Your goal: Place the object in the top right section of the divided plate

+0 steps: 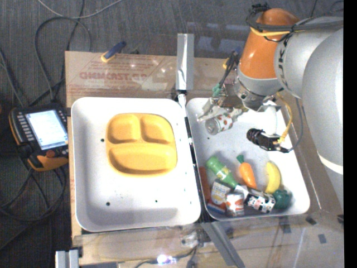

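A yellow divided plate (142,143) lies in the left bin (89,205); its top right section (157,128) holds nothing. My gripper (221,114) hangs over the far left corner of the right bin (298,197). It is shut on a small white can with red spots (220,123), which tilts on its side between the fingers. The can sits just right of the wall between the bins.
Along the right bin's near side lie a green bottle (220,170), a carrot (246,173), a banana (272,177), a green pepper (282,197), a small carton (220,193) and a cow-patterned piece (260,202). A handheld screen (42,128) rests left of the bench.
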{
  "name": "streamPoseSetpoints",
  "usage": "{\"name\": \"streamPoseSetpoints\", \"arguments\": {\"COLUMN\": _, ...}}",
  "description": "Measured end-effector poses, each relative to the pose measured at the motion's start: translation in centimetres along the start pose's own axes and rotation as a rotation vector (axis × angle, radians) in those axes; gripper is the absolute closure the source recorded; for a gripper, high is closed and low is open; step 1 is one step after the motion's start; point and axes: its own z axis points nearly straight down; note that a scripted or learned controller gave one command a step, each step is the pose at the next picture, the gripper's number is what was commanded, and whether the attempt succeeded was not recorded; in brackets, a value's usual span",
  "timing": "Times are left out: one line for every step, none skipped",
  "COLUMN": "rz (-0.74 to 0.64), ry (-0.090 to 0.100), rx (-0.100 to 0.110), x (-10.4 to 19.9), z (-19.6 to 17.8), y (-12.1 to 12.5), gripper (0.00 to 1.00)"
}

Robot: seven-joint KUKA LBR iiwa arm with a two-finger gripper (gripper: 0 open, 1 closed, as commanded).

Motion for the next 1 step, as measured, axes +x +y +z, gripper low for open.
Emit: {"name": "streamPoseSetpoints", "arguments": {"rz": 0.004, "ry": 0.001, "rx": 0.001, "x": 6.71, "z": 1.28, "y": 2.31, "gripper": 1.0}}
